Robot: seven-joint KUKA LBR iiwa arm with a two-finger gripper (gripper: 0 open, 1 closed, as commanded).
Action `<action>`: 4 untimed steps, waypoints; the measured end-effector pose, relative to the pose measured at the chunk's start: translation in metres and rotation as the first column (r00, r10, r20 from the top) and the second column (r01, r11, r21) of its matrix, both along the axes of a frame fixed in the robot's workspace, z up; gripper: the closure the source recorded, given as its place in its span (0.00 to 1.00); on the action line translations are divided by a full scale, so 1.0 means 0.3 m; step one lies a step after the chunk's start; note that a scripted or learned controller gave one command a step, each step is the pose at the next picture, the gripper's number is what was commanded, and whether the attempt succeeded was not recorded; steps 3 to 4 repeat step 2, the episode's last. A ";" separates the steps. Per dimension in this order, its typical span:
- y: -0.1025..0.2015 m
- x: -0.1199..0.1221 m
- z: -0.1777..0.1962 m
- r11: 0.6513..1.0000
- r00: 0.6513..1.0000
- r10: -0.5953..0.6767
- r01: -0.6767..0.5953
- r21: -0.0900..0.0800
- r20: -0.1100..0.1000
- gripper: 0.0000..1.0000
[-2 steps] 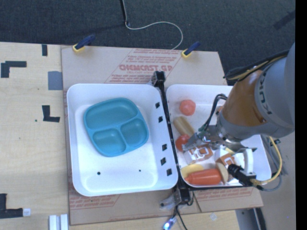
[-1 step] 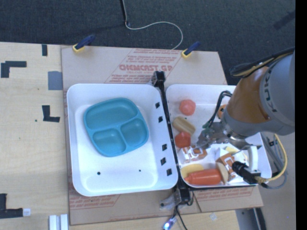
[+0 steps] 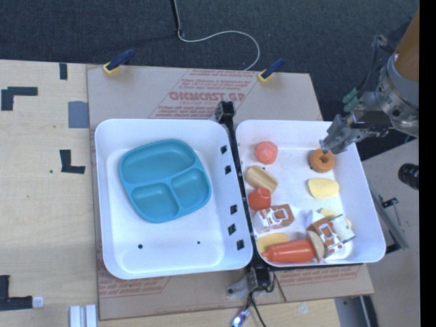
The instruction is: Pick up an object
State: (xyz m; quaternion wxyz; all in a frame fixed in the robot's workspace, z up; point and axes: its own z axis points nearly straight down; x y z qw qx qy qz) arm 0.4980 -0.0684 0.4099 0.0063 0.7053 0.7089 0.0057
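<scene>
Jaws hang just above the brown doughnut [image 3: 321, 160] at the right bin's [image 3: 364, 182] far side, seemingly touching its top; their spread cannot be told. Left bin [image 3: 109, 203] holds a blue tray [image 3: 163, 179].

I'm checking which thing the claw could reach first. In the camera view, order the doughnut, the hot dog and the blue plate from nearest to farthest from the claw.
1. Doughnut: right bin, directly under the claw.
2. Hot dog: right bin, along its near edge.
3. Blue plate: left bin, farthest away.
</scene>
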 end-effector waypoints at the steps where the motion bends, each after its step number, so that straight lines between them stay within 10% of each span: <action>1: 0.261 -0.048 0.346 1.000 1.000 0.006 -0.006 0.003 -0.005 1.00; 2: 0.504 -0.050 0.136 1.000 1.000 0.004 -0.004 0.000 -0.024 1.00; 4: 0.504 -0.050 0.136 1.000 1.000 0.004 -0.004 0.000 -0.024 1.00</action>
